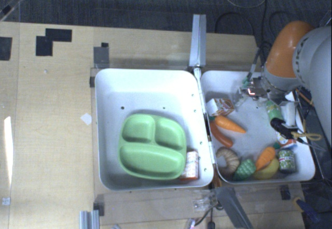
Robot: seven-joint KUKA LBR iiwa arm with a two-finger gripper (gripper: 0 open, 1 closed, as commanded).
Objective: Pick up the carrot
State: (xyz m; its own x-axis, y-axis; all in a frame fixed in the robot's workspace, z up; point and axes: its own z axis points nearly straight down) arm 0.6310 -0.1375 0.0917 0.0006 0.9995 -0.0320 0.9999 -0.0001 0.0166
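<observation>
Carrot [230, 124] (unobstructed) beneath pincer [248, 92].

Arm [314, 54], as we record it: rounded housing in pale grey, smooth and glossy at the outer curve. Above the wrist we note a bulbous orange band [287, 49], its top catching the light. Below it we list a grey wrist section [280, 82], darker underneath, with small fittings we cannot resolve and one tiny reddish light spot. We count thin dark cables [306, 99] along the arm's lower side; further screws or markings are too blurred for us to enter
</observation>
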